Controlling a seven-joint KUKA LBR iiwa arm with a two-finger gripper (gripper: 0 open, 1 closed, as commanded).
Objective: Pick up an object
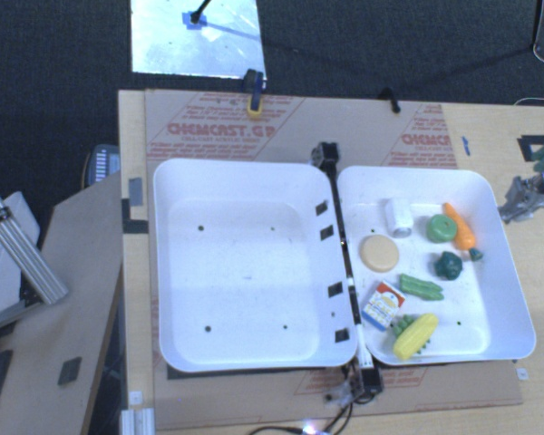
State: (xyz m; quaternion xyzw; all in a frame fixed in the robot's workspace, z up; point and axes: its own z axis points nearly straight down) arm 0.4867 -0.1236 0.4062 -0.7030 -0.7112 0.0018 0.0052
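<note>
**Toys gathered in the right bin, gripper parked at the bench edge**

Nearest the camera, at the lower edge of the right bin (503,270), a yellow corn cob (414,335) lies slantwise beside a small red, white and blue carton (381,305). Print is carried on the carton, but it is too small to be read. Behind these, a green pod (421,287), a dark green lump (449,265), a tan disc (379,253), a white cylinder (398,217), a green round piece (442,228) and an orange carrot (460,227) are spread loosely, most of them apart, so that each can probably be reached singly. The carrot and the round piece are touching, which may hinder a clean grasp there.

All candidates for picking are thus held in the right bin; nothing is seen in the left bin (245,261). Both bins are set on a brown board (222,125) on which "CHEMCAST GP" is printed in red, repeated at several places.

The gripper (526,198) is seen at the far right, outside the bin and well apart from the toys. Nothing is held in it; how far it is open cannot be told. No approach is judged to have begun.
</note>
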